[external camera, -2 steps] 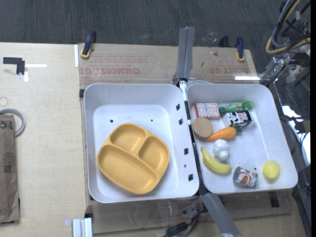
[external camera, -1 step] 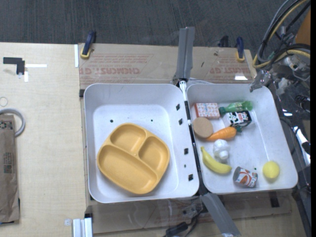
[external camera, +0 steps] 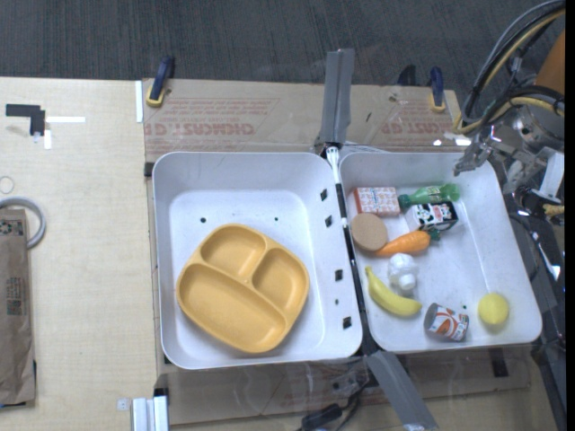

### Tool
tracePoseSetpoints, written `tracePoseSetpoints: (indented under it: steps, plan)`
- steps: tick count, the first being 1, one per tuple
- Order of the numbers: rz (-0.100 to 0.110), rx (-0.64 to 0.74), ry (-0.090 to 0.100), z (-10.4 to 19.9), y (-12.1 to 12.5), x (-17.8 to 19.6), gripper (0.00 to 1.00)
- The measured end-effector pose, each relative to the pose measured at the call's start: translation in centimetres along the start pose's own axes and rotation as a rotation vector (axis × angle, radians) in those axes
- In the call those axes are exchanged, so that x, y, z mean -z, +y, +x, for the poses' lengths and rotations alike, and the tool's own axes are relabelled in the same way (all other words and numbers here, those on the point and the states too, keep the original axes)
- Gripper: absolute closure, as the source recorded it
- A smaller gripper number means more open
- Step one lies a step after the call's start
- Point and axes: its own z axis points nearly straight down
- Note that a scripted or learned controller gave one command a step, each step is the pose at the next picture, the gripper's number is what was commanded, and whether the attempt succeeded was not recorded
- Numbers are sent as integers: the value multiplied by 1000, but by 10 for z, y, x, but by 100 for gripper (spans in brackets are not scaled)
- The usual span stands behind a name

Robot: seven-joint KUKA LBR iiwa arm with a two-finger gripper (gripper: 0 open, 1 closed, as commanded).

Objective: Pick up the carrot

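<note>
Can (external camera: 446, 322) near front rim; carrot (external camera: 406, 242) mid-bin, crowded by cookie (external camera: 368, 232)

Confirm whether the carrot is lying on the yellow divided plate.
No: the carrot lies in the right bin beside the round brown disc, while the yellow plate sits in the left bin.

A dark grey carpet (external camera: 225, 16) runs across the far side. Nearer lies a pale wooden bench (external camera: 72, 241), with a sheet of brown cardboard (external camera: 243, 115) to its right held by blue clamps (external camera: 162, 79). A brown paper bag (external camera: 13, 303) rests at the left edge. The light is even.
</note>
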Motion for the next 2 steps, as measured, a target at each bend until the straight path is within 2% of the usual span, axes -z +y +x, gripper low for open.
tracePoseSetpoints:
  steps: [1,2]
  plan:
    - [-3,414,1,18,-31,-34,0]
    - [-3,771,1,50,-90,-48,0]
